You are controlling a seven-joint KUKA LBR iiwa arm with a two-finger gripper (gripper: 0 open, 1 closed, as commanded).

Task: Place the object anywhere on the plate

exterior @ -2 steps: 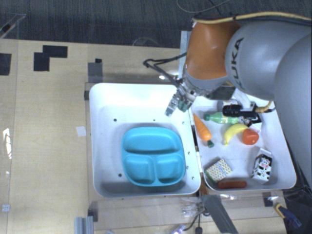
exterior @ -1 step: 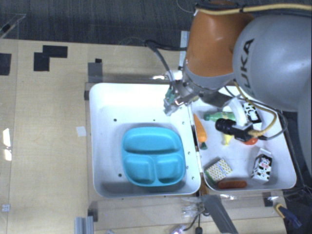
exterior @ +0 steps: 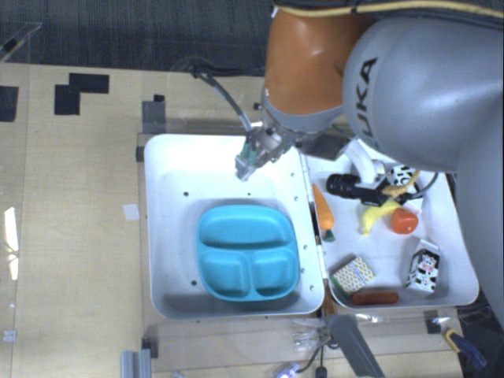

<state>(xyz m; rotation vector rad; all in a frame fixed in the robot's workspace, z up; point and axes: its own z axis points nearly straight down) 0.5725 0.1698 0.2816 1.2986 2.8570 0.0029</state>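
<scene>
A light blue divided plate (exterior: 248,250) lies in the front half of the left bin (exterior: 169,211). My gripper (exterior: 250,162) hangs over the back of that bin, a little beyond the plate's far edge and close to the wall between the bins. Its tip looks greyish-teal, and I cannot make out whether anything is in it. The loose objects lie in the right bin (exterior: 457,290): an orange carrot (exterior: 321,209), a yellow banana (exterior: 373,216) and a red-orange round piece (exterior: 404,222).
The right bin also holds a cow-patterned carton (exterior: 425,268), a checkered packet (exterior: 353,274) and a brown sausage (exterior: 376,297). The big grey arm with its orange band (exterior: 307,46) covers the back right. Bare white floor surrounds the plate.
</scene>
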